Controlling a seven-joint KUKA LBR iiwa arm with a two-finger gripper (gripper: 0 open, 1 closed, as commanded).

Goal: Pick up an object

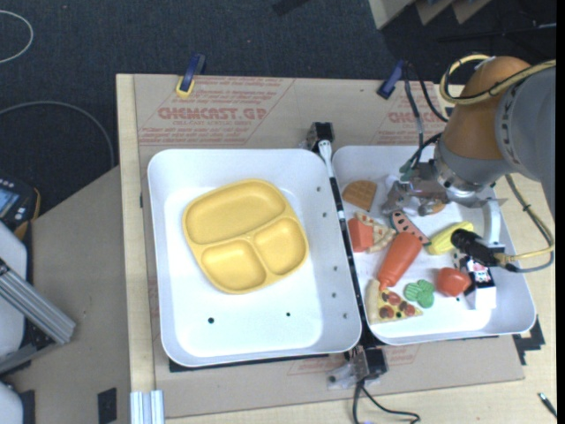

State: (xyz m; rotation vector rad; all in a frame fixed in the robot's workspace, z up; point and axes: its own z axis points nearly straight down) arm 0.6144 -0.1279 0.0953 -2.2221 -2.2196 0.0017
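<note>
2 white bins side by side. Gripper [408, 203] low in the right bin [512, 312], just above the carrot [399, 256]; finger state hard to tell.

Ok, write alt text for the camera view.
A grey robot arm with an orange band reaches into the right white bin of toy food, including a carrot. The left white bin holds a yellow divided plate.

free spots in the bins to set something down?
Left bin: bare floor along the near edge below the yellow divided plate, plus a strip at its right. Right bin: crowded; carrot, pizza slice and tomato sit under the tool.
</note>
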